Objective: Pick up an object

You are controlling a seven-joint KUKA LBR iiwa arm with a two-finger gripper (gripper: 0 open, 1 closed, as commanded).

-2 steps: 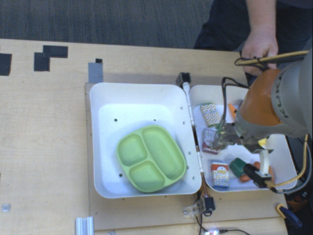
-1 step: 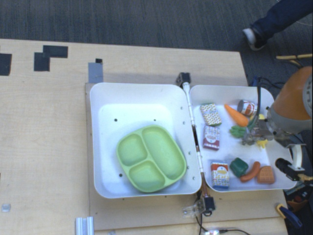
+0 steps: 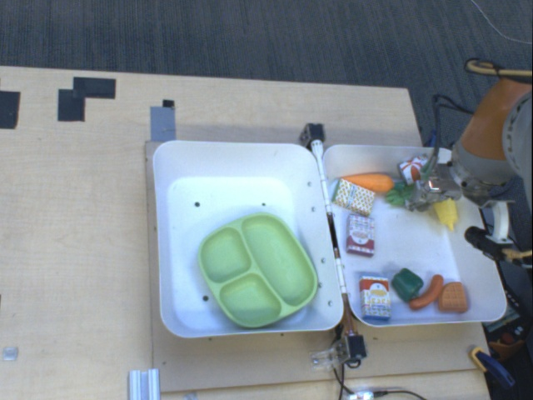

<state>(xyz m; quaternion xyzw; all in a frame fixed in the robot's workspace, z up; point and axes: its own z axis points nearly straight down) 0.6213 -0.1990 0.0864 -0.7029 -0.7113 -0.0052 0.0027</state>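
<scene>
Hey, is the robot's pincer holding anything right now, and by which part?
Cannot be told: the pincer sits low among the toy food by the carrot's green top.

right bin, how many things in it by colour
orange: 3, the carrot, a sausage-like piece and a ridged block
green: 2, a dark block and a leafy piece
yellow: 1
printed cartons: 3
white and red piece: 1
total: 10
</scene>
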